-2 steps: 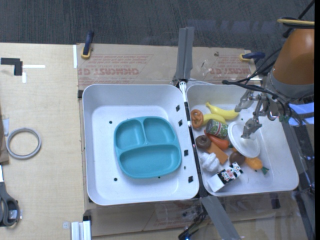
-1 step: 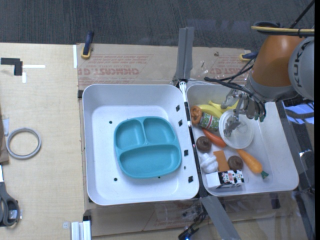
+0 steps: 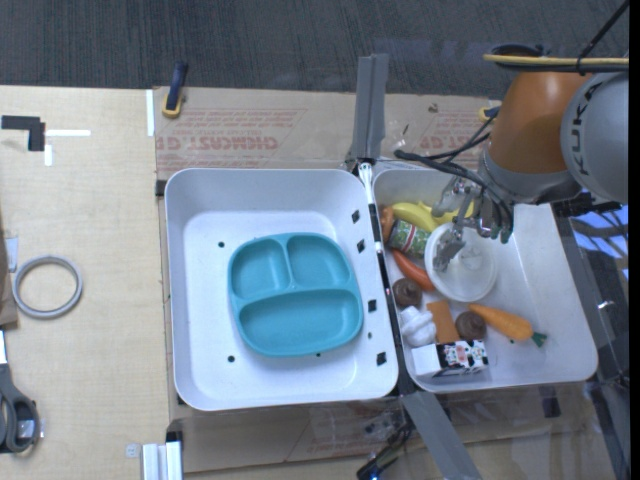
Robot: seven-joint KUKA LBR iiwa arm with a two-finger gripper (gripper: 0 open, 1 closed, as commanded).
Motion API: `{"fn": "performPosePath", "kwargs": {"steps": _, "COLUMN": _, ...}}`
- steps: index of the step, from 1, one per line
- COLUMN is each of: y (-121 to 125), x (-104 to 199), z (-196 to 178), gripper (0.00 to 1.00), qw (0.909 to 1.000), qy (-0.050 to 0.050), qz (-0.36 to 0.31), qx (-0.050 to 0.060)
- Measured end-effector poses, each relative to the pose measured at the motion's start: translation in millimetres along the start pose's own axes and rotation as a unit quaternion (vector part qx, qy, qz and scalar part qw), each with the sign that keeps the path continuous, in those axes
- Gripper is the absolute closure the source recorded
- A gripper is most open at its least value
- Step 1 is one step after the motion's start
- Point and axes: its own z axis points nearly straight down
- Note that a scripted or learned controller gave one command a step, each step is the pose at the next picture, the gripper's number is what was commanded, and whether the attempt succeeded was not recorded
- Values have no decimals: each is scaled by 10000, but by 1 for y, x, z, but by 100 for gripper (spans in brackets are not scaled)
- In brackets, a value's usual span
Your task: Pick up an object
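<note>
Cardboard shows along the bench's near edge, just below the two white bins. At the front of the right bin point(image 3: 560, 363) stands a small black-and-white carton point(image 3: 460, 357), with a white block point(image 3: 416, 326) just behind its left end. Close by lie a brown round piece point(image 3: 470, 324), a short orange block point(image 3: 442, 320) and a whole carrot point(image 3: 508, 323) whose green tip points right. Another dark brown round piece point(image 3: 406, 292) sits near the bin's left wall, and a long orange-red piece point(image 3: 410, 266) slants beside it. Mid-bin sits a clear plastic cup point(image 3: 462, 265), tipped so its round mouth faces up toward the camera. The gripper point(image 3: 470, 223) hangs right over the cup's far rim, its metal fingers pointing down; from this angle I cannot tell whether they are parted or closed, and nothing is seen clamped between them. Left of the gripper lie a green can point(image 3: 408, 236) and, just behind it, a yellow banana point(image 3: 420, 214). The left bin point(image 3: 190, 268) holds a blue divided plate point(image 3: 296, 294) with three compartments, lying flat near its middle. On the bench far to the left rests a grey tape ring point(image 3: 46, 286). Above the wrist the arm's orange band point(image 3: 530, 113) curves toward the far right.
</note>
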Motion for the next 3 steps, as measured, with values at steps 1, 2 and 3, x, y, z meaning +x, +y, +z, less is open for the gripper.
{"fn": "performPosePath", "kwargs": {"steps": 1, "y": -11, "x": 81, "z": 8, "gripper": 0, "qw": 9991, "qy": 48, "qz": 433, "qx": -17}}
{"fn": "performPosePath", "kwargs": {"steps": 2, "y": -32, "x": -7, "z": 16, "gripper": 0, "qw": 9982, "qy": 109, "qz": 590, "qx": -17}}
{"fn": "performPosePath", "kwargs": {"steps": 3, "y": -36, "x": 94, "z": 14, "gripper": 0, "qw": 9993, "qy": 115, "qz": 357, "qx": -27}}
